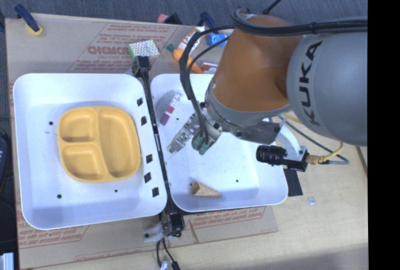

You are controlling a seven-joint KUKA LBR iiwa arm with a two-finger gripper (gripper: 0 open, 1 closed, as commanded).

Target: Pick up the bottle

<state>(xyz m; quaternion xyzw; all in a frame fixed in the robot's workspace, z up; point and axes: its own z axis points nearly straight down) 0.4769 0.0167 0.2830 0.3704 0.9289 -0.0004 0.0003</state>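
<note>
Hovering low over the right bin (250, 197), close to its left wall, with the claw (190, 136) just beside what looks like the bottle (170, 106), a small pale thing with a dark label lying toward the bin's far-left corner. Cannot tell whether spread or pressed together; too blurred under the wrist. Risky from here: closing slightly off the bottle and shoving it against the left wall, or pinching only one end and letting it swivel out. Could also clip the tan wedge (205, 189) by the near edge. Unlikely to trouble the yellow plate (99, 142) in the left bin (31, 156).
</note>
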